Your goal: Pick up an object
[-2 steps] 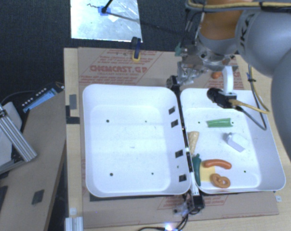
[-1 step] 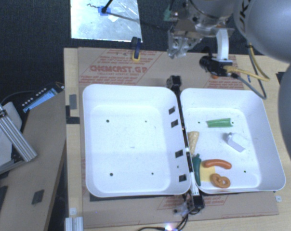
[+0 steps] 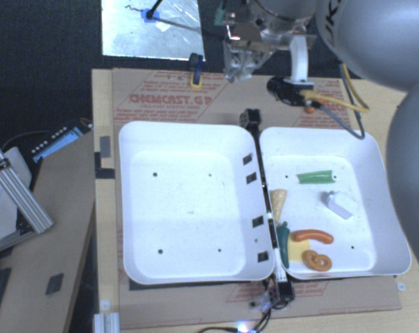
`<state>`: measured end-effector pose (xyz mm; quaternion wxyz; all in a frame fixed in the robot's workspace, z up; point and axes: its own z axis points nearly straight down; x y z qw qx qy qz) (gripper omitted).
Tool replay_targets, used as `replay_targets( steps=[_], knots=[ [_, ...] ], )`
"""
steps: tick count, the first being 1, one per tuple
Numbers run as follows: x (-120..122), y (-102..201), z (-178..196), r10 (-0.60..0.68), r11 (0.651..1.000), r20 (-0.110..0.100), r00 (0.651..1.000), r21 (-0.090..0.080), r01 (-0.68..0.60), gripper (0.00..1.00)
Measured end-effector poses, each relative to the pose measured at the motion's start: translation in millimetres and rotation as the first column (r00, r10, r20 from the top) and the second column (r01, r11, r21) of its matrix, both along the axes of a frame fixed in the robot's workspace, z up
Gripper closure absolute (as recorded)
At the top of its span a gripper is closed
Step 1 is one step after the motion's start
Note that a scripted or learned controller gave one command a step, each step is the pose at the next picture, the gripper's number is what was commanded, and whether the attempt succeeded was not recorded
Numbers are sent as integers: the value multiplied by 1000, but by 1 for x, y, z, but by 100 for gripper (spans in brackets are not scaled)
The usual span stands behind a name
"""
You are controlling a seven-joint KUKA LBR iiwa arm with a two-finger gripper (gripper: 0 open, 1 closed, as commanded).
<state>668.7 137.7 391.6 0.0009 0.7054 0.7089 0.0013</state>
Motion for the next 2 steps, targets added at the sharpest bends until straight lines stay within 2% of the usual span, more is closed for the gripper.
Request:
replay_targets(
  steps=[1,2],
  knots=[
    [0,29,15,1,1000,0,1000,0,-1,100],
    [0,47,15,0,1000,0,1000,0,0,100]
  ],
)
